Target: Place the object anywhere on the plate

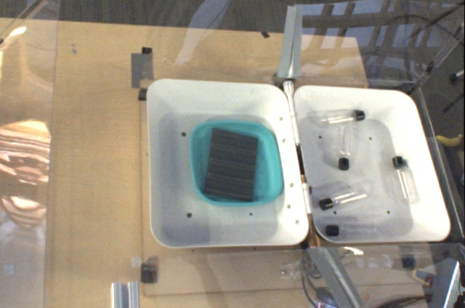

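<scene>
While the two white bins sit side by side on the wooden bench (87, 176), the task's thing, a dark grey ribbed block (232, 165), lies flat on the teal plate (270, 179). The plate rests in the middle of the left bin (166, 154). The block covers most of the plate's floor, with its long side running from 12 to 6 o'clock and leaning a little toward 1 o'clock. Teal rim shows on every side of it, widest at 3 o'clock.

The right bin (430, 183) holds several clear vials with black caps, all lying down and apart from one another. One vial (340, 117) lies at 11 o'clock in that bin, its cap pointing to 3 o'clock. A second vial (346, 148) lies near the centre, cap toward 6 o'clock. A third vial (406, 181) lies at 3 o'clock near the wall, cap toward 12 o'clock. A fourth vial (343, 198) lies at 7 o'clock, cap toward 9 o'clock. A lone black cap (331, 230) shows near the wall at 6 o'clock; whether it sits on a vial is unclear.

A grey metal bar (290, 45) runs away at 12 o'clock from the seam between the bins. Whether the gripper is apart or together cannot be told.
</scene>
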Tool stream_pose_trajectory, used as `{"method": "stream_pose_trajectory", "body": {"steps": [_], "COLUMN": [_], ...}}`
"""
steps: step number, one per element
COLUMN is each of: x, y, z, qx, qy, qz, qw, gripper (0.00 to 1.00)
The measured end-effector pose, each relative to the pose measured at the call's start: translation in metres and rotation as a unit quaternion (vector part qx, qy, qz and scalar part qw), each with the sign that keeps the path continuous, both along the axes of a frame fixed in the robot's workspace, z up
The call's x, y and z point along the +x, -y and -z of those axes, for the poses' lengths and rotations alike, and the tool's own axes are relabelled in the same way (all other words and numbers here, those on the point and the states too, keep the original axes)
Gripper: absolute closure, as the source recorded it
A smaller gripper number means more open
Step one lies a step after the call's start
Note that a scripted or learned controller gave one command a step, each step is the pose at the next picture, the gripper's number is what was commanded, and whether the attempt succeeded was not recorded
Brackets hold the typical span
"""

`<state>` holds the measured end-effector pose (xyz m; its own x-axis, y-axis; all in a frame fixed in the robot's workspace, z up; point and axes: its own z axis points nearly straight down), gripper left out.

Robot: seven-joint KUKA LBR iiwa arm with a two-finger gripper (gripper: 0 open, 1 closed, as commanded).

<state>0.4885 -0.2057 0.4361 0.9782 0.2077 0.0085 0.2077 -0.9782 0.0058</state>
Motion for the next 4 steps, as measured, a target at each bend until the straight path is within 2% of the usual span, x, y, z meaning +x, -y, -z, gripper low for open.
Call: {"method": "stream_pose_trajectory", "body": {"steps": [4], "x": [-0.0001], "y": [0.0000], "z": [0.0000], "qx": [-0.0003], "qy": [0.000], "qz": [0.000], "qw": [1.0000], "gripper": [0.00]}}
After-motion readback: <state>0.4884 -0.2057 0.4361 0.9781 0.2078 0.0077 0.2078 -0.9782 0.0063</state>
